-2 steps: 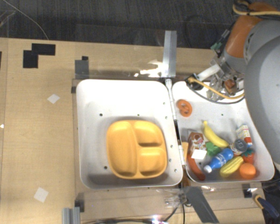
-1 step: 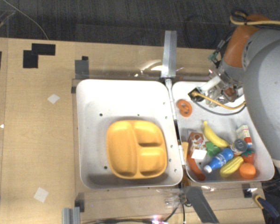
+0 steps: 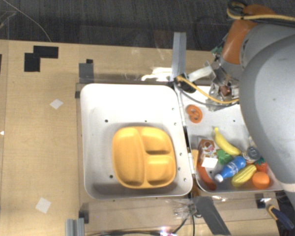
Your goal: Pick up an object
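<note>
The right bin point(image 3: 236, 113) holds everything graspable. In its near end lie a banana point(image 3: 225, 143), bottle point(image 3: 231, 170) and orange point(image 3: 260, 180): probably light, hard, slippery plastic, best pinched mid-length. The gripper point(image 3: 221, 85) hovers over its far end; fingers' state unclear.

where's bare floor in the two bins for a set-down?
Left bin: bare white floor all round the yellow divided tray, widest along the far wall and left side. Right bin: a bare strip between the orange disc and the banana; its near end is crowded with the banana, blue bottle, orange fruit and packet.
</note>
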Robot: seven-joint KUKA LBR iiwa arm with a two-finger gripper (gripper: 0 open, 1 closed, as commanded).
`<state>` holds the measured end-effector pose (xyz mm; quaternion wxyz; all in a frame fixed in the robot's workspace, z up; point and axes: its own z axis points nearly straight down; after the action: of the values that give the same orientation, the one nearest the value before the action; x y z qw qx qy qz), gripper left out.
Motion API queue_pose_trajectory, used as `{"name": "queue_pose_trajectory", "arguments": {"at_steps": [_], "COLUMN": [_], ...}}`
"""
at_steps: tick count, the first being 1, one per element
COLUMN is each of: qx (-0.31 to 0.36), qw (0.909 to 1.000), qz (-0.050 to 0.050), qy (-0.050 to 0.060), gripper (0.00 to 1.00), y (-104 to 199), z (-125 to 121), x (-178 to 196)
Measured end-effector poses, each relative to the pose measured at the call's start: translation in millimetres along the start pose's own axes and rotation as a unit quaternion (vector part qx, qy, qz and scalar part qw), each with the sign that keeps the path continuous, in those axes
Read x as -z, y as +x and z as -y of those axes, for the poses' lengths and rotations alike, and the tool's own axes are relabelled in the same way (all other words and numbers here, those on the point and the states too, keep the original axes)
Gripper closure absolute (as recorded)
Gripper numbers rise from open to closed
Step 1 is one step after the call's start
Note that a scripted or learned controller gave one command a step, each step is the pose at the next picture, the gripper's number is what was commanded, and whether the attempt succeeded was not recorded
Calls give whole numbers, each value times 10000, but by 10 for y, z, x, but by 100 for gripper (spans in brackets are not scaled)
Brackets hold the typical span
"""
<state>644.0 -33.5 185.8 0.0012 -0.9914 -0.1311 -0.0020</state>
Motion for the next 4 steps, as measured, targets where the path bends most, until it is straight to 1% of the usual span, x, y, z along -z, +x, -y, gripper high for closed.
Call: {"name": "queue_pose_trajectory", "arguments": {"at_steps": [1,2,3,4], "qx": [-18,375,368,991], "qw": [10000,9993,9993,9951], "qz": [4,15,11,26], "qy": [-2,2,-19,0], "gripper": [0,0,0,0], "y": [-9,-383,-391,-263], "z": [-19,423,-375,-469], "x": [-2,-9,81,-381]}}
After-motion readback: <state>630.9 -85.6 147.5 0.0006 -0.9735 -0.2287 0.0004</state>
